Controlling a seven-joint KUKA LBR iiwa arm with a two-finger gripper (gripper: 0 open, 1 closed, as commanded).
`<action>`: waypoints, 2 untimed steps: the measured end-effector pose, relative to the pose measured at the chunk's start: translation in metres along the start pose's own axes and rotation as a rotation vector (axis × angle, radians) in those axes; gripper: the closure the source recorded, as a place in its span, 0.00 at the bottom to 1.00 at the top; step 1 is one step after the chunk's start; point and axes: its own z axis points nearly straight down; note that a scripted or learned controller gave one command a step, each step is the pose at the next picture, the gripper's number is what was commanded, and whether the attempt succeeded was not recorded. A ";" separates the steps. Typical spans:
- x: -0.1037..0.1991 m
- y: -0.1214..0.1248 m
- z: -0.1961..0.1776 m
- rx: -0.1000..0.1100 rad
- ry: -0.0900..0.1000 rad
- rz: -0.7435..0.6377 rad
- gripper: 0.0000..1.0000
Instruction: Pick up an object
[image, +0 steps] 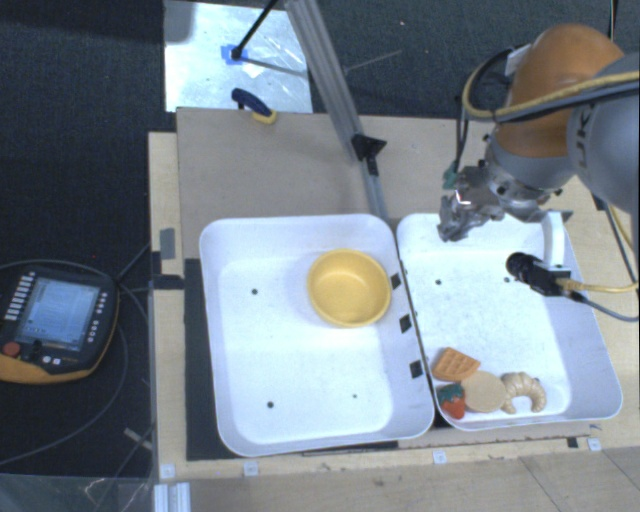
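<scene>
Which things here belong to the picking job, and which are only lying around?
For the job:
- gripper, above the right bin's far end
- yellow bowl in the left bin
- cracker, round biscuit, croissant and red piece in the right bin

Lying about:
- control pendant
- blue clamp

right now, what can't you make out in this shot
- Gripper: in the camera view it hangs over the top left corner of the right bin, small and blurred, with the wrist above covering it.
- Red item: in the right bin's lower left corner, mostly covered by the waffle-like piece and the round tan piece; too little shows to name it.
- Handheld screen: its display is too small to read.
</scene>
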 end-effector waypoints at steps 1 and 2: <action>0.051 0.002 0.007 0.001 -0.001 0.001 1.00; 0.097 -0.010 0.001 0.001 0.000 0.002 1.00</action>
